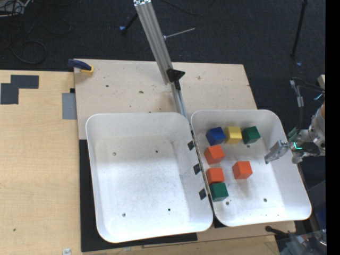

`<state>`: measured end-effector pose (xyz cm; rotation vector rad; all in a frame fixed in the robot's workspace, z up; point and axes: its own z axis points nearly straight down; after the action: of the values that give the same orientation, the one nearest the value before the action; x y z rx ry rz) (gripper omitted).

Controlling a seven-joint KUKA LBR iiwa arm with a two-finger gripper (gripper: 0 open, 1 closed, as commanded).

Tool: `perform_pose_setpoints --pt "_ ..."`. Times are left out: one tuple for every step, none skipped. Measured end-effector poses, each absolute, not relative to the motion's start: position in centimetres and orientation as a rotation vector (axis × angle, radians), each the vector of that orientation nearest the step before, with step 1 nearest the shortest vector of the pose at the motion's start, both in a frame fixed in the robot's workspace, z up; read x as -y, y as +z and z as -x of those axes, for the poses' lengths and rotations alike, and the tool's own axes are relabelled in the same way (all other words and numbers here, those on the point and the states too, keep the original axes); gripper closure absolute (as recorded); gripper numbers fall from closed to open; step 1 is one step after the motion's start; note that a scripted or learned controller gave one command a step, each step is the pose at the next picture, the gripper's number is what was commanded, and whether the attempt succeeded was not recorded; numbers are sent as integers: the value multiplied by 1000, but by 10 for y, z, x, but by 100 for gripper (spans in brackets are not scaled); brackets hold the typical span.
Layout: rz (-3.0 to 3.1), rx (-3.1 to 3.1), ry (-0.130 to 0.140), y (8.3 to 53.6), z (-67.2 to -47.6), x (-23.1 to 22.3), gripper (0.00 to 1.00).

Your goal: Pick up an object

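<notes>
The right bin [276,209] holds several small cubes. Along its far side sit a blue cube [215,135], a yellow cube [234,134] and a green cube [251,135]. Below them lie an orange cube [214,154], another orange cube [242,169], a third orange cube [215,175] and a second green cube [218,190] by the left wall. My gripper [277,151] hangs over the bin's right side, to the right of the cubes and apart from all of them. Nothing shows in its grasp.
The left bin [106,142] lies beside the right one, with black clips [196,169] along the shared wall. A slanted aluminium bar [156,39] rises behind the bins. A blue-and-yellow clamp [81,65] sits on the bench's far left corner.
</notes>
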<state>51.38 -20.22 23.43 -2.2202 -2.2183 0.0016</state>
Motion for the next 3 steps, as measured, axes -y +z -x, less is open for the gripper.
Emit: perform_pose_setpoints --pt "2217 2215 6 188 -519 205 0" --pt "2215 2214 6 132 -508 200 0" --pt "2223 2218 0 91 -508 200 0"
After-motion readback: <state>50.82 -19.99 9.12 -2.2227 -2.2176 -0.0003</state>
